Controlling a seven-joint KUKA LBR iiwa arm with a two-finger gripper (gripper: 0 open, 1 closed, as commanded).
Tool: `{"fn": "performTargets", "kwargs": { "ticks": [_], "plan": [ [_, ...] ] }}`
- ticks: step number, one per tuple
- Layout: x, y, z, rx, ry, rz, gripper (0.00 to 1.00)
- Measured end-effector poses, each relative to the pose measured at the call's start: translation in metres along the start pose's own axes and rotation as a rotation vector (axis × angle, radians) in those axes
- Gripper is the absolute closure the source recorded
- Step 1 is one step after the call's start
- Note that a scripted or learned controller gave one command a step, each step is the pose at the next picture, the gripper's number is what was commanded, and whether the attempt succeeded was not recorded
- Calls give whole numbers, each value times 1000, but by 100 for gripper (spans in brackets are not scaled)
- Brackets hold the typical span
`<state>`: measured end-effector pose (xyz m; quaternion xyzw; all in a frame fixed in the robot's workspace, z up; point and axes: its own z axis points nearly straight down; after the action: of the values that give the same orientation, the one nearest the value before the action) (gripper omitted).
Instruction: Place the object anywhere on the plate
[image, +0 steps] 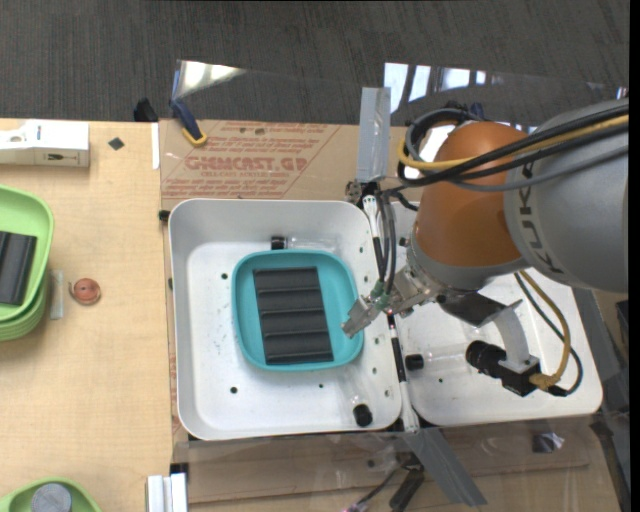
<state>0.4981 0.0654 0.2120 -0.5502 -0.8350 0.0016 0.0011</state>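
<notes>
A teal square plate (246, 310) lies in the middle of the left white bin (200, 400). A black ridged object (292, 313) rests flat on the plate and covers most of it. My gripper (366, 312) hangs low over the plate's right rim, by the wall between the two bins. Nothing shows in its grasp. The arm's orange band and grey wrist (470, 205) cover much of the right bin (580, 395).
Small black pieces sit in the left bin at the back (278, 242) and the front right corner (362, 413). On the bench to the left are a green tray (30, 215), a small red disc (87, 290) and a white box (45, 143). Cardboard (250, 155) lies behind the bins.
</notes>
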Motion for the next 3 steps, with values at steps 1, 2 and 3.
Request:
{"fn": "performTargets", "kwargs": {
  "ticks": [1,2,3],
  "plan": [
    [-73,7,14,-1,-1,-6,0],
    [-74,16,-38,-2,-1,8,0],
    [-102,12,-135,-2,-1,113,0]
  ]
}}
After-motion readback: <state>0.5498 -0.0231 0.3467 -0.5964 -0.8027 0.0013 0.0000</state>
